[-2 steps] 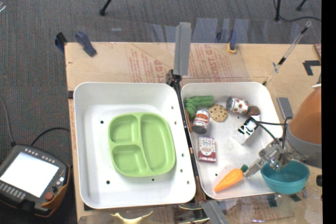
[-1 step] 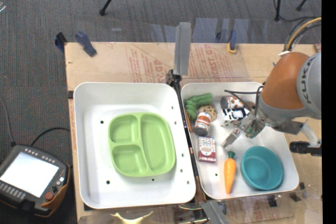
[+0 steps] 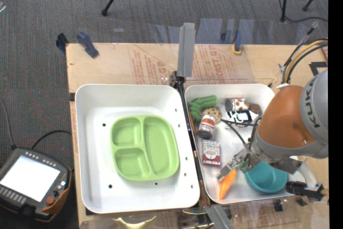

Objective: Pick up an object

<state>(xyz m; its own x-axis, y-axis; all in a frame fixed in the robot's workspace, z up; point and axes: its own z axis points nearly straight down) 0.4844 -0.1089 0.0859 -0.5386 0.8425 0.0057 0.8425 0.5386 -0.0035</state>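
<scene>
White bins sit side by side; the left bin (image 3: 86, 115) carries a green divided tray (image 3: 144, 146), and my arm (image 3: 289, 120) hangs over the right bin (image 3: 214, 193). Below the wrist, a teal bowl (image 3: 266, 179) lies near the front wall. My gripper (image 3: 236, 164) sits right at the upper end of an orange carrot (image 3: 227, 182), whose long axis runs down-left from the fingers. I cannot tell how far they are open or whether they grip it.
</scene>
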